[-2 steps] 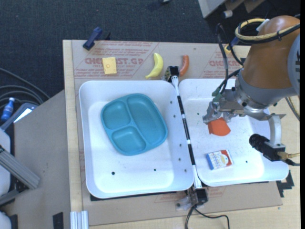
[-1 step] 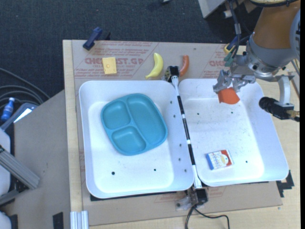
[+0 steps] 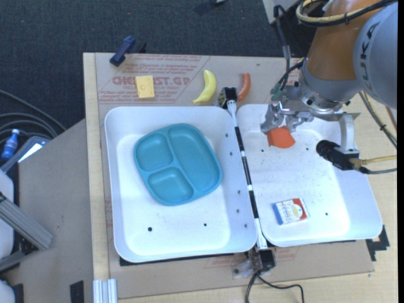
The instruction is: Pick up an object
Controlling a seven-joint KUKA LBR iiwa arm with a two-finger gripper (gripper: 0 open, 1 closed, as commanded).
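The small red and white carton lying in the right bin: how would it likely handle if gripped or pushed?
The carton lies flat on the right bin, so it would probably slide, not roll. It looks like thin card, likely light, and may dent under a hard squeeze. Lying low, it may be awkward to grip.

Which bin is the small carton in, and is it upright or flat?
Right bin, lying flat: the carton shows its printed face upward, near the front edge.

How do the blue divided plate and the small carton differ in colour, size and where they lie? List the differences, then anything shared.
The blue divided plate is plain turquoise; the small carton is white with red and blue print. The plate is far larger than the carton. The plate lies in the left bin, the carton in the right bin. Both lie flat on a white bin floor, apart from the tool.
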